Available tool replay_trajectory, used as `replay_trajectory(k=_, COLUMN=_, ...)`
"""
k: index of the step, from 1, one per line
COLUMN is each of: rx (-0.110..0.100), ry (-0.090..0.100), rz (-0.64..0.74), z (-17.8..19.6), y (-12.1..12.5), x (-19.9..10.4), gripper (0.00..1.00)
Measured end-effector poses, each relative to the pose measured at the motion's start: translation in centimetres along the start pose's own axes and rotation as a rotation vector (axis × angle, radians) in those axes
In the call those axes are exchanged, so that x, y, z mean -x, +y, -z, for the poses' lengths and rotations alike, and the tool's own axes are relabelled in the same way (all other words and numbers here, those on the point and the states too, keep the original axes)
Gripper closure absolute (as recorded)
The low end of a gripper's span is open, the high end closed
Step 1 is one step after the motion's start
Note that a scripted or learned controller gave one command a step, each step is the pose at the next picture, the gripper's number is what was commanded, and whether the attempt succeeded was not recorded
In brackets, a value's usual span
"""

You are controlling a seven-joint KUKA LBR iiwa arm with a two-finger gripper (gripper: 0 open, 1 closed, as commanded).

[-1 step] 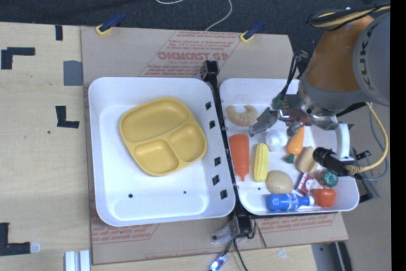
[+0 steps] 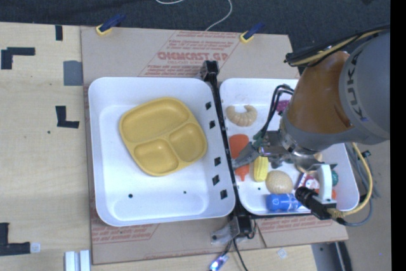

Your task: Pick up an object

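the arm [image 2: 346,95] comes in from the right and bends down over the right bin [image 2: 254,89], its orange band broad above the wrist. the wrist hangs low over the middle of that bin, and the end effector [image 2: 248,160] reaches leftward toward the divider between the two bins. grey finger-like parts show near the orange piece [image 2: 237,144] and the corn [image 2: 260,168], but their tips blur into the objects below, so it cannot be told whether it is spread or pressed together, nor whether it touches anything.

things that could be picked lie in the right bin: a croissant [image 2: 242,114] near the far wall, the orange piece just beside the divider, the yellow corn under the wrist, a tan egg [image 2: 279,182] just beside the corn, and a blue can [image 2: 281,202] at the near wall. a red and white item [image 2: 317,182] right of the egg is half covered by wrist hardware and cables and is hard to name.

the arm's bulk hides most of the right bin's right half. the left bin [image 2: 104,136] holds a yellow tray [image 2: 163,135] with three sections, lying flat. both bins sit on cardboard on the tabletop [image 2: 38,155].
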State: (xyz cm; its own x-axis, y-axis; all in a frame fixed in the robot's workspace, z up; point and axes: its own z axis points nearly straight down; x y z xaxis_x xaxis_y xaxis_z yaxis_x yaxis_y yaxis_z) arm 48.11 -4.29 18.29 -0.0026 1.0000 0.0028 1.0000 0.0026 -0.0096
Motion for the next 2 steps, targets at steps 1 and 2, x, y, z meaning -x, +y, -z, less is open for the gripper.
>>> replay_trajectory(k=1, rx=0.028, ry=-0.002, rz=0.003, z=22.4, y=0.2, x=-3.0, gripper=0.00)
replay_trajectory(k=2, rx=0.022, ry=0.000, rz=0.007, z=32.5, y=0.0, x=-9.9, gripper=0.00)
